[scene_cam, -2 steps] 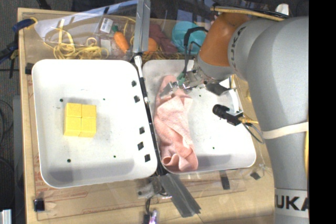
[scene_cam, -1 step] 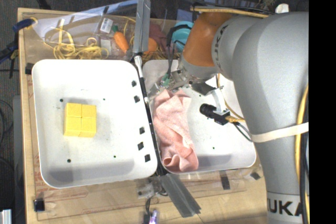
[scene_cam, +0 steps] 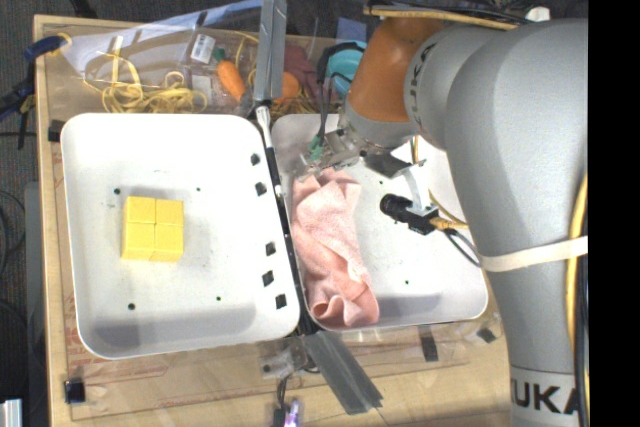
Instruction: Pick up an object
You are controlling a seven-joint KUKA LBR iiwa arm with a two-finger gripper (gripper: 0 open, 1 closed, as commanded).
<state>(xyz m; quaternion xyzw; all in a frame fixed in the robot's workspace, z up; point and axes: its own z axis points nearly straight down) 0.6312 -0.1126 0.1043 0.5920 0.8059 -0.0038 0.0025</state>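
White letters "UKA" read on the grey arm at the lower right (the first letter is cut off). The left bin holds a yellow block scored into squares, lying flat left of centre. The right bin holds a crumpled pink cloth along its left wall. The gripper sits at the cloth's top end, just above it; whether it is parted or closed cannot be told
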